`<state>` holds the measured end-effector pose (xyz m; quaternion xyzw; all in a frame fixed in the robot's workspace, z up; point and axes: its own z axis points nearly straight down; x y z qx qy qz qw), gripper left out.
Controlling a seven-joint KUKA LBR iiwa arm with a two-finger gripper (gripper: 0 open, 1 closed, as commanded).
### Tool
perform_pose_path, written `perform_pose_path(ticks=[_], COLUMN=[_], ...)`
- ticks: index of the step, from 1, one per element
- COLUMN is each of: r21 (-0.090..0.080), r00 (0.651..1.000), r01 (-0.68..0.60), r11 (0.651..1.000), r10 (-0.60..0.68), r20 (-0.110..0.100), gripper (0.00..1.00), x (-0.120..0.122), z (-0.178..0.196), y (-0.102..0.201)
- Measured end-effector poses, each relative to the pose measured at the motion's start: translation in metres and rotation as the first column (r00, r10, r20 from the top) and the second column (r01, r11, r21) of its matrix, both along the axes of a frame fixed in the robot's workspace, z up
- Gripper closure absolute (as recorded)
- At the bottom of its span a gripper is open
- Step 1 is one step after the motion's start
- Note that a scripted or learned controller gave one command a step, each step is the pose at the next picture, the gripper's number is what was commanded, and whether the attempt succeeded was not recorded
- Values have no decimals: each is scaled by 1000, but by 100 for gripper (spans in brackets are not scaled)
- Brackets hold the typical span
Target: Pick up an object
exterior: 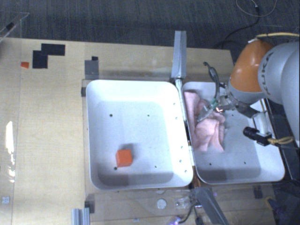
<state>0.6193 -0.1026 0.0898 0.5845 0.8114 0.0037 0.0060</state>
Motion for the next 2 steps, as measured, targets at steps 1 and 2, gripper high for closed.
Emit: perform_pose_path(ticks=[1, 2], r21=[-2, -5], r00=[991, 991], r01=[-134, -135], r11=[991, 991], r10=[134, 135], r20=[3, 15], gripper=[0, 100], x=[-35, -31], z=[1, 15], y=[4, 5])
